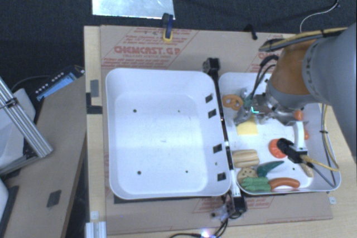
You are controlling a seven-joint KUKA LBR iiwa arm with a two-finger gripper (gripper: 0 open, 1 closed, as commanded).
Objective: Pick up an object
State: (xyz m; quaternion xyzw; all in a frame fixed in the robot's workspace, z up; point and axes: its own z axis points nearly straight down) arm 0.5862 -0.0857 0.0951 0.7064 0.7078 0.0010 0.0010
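The left bin (162, 131) sits at nine o'clock of the right bin (318, 181), where all the toy food is crowded. In that right bin, going rightward, a pretzel (232, 101) lies near the dividing wall, with a yellow block (248, 128) just below it at six o'clock. The gripper (246, 113) hangs low between the two, so the yellow block lies just at its six o'clock and the pretzel at its ten o'clock; whether it is wide or narrow I cannot tell. The block looks roughly square, with no marked long axis, and is probably the nearest pick. Farther toward five o'clock lie a bread roll (245, 158), a red tomato slice (276, 147) and a sausage (283, 182).
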